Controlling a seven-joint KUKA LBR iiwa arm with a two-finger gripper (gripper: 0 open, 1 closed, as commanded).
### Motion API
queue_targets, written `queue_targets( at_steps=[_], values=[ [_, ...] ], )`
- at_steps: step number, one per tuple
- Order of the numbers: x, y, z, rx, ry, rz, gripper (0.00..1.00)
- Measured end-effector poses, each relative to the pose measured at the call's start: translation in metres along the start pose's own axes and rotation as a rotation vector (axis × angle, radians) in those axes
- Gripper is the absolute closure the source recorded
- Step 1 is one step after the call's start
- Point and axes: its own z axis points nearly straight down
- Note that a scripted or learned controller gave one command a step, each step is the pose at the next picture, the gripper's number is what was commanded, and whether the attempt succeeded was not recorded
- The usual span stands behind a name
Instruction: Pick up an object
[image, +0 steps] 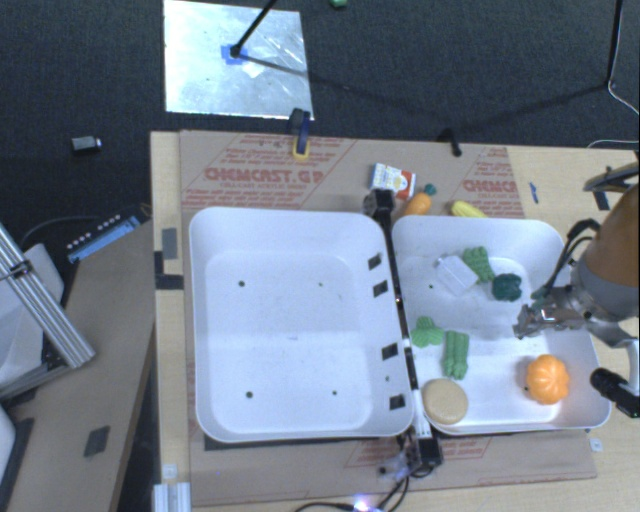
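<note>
Nearest edge of right bin (585, 415): tan round cookie-like disc (445, 401) at the near left corner, orange pumpkin (547, 379) to its right, near the right wall. Just beyond the disc, a green ridged piece (456, 353) lies with its long axis running near-to-far, a leafy green bit (427, 333) touching its far-left end. Gripper (528, 322) hangs at mid-depth on the right side, just beyond the pumpkin, tips pointing left; finger spacing too small to read, cannot tell; nothing seen in its grasp. Farther back: dark green broccoli (507, 288), a lighter green piece (477, 263), a pale clear item (457, 274). Left bin (210, 230) bare white. Risk, as judged: the pumpkin is round and smooth and sits close to the wall, so a descent slightly off-centre could roll it away or knock a finger on the rim.
</note>
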Motion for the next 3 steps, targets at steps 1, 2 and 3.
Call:
queue_targets(
  at_steps=[1, 2, 3],
  values=[
    [0.062, 0.09, 0.043, 0.002, 0.005, -0.008, 1.0],
    [0.129, 0.103, -0.098, -0.011, 0.004, -0.008, 1.0],
    [0.195, 0.112, -0.119, 0.001, 0.006, -0.007, 1.0]
  ],
)
